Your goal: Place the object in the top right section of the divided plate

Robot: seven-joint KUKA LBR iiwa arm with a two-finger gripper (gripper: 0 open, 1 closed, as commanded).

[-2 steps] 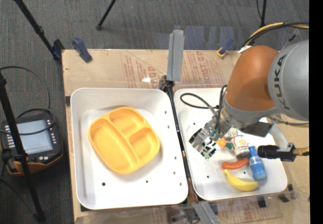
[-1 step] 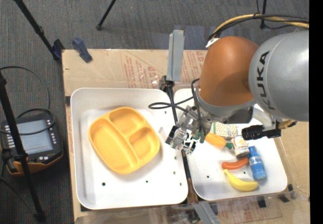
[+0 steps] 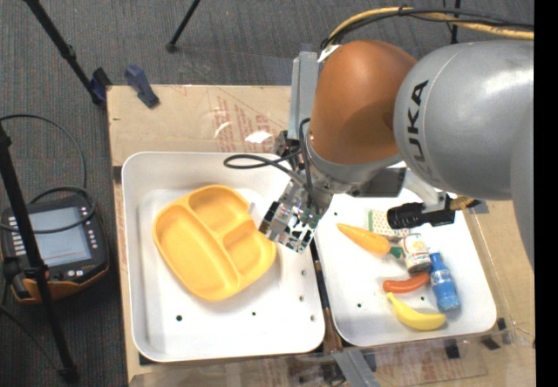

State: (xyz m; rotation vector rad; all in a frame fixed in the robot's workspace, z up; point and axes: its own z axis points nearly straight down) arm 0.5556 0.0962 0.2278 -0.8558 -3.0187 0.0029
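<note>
My gripper (image 3: 288,226) hovers at the plate's (image 3: 214,241) right edge, over the top right section; whether it carries anything, I cannot tell. Next, a clean drop there if loaded. Behind me, carrot (image 3: 364,239), bottle (image 3: 444,281), banana (image 3: 415,315) wait. Nothing blocks the plate.

Yellow divided plate (image 3: 212,241), flat in left bin (image 3: 157,324)
</note>
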